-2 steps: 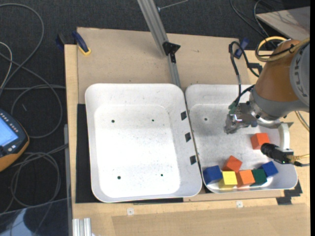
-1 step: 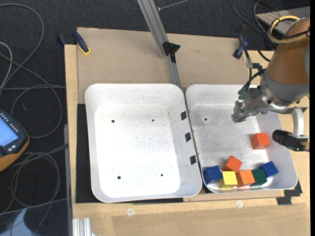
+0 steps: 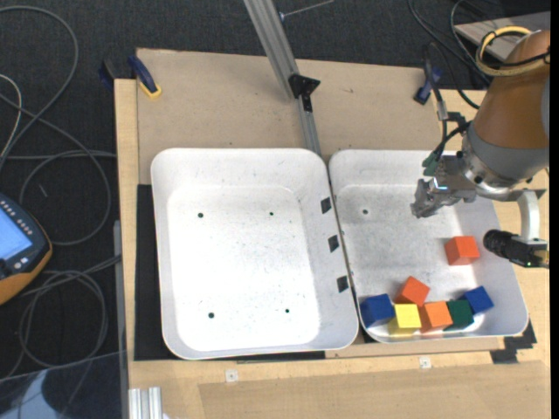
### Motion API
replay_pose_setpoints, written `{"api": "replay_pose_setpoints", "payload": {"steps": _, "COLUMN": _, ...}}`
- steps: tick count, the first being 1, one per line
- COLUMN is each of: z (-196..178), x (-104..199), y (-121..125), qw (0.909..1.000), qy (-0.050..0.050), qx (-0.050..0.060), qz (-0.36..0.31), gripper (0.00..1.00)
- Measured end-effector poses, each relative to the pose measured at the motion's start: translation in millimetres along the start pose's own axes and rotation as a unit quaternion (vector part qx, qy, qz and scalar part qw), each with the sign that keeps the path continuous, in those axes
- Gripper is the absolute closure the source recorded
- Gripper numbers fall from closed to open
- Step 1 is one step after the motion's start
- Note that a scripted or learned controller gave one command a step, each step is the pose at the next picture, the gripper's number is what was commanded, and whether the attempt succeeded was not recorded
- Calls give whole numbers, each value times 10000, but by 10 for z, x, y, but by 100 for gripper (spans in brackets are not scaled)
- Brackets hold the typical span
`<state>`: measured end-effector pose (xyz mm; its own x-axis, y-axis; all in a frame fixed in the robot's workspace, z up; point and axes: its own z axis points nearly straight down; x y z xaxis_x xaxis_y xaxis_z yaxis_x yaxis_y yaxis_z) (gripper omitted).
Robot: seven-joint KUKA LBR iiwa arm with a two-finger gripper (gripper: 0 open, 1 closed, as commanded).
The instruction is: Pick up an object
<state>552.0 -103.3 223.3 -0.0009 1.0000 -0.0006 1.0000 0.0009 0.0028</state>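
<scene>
Orange block alone: an orange cube (image 3: 462, 250) lies by itself on the floor of the right bin (image 3: 376, 168), toward its right side, apart from the other blocks; judged the easiest target because bare floor surrounds it.
Block cluster: along the near wall of the same bin sit a blue cube (image 3: 376, 308), a yellow cube (image 3: 407, 317), an orange cube (image 3: 415, 290) just behind them, another orange block (image 3: 434, 315), a green block (image 3: 459, 312) and a small blue cube (image 3: 478, 299); they touch or nearly touch, so getting round one of them looks awkward.
Why they crowd there: probably they have slid or been dropped against the near rim; that is a guess from how they lie.
Hand: the hand (image 3: 430, 199) hangs over the upper middle of the right bin, well apart from the cluster and up-left of the lone orange cube; nothing shows in its grip, and how far it is spread I cannot tell.
Arm: the grey and orange arm (image 3: 511, 103) comes in over the bin's right rim.
Open room: the bin's left and far floor is bare, so a descent there meets nothing.
Edges: the near rim and right wall hem in the cluster; the divider side next to the left bin (image 3: 175, 173) is free.
Surface: the wooden surface (image 3: 218, 94) carries both bins.
</scene>
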Motion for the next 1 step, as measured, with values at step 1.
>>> {"api": "replay_pose_setpoints", "payload": {"steps": 1, "z": -63, "x": 635, "y": -78, "qw": 10000, "qy": 24, "qx": 20, "qz": -33, "gripper": 100}}
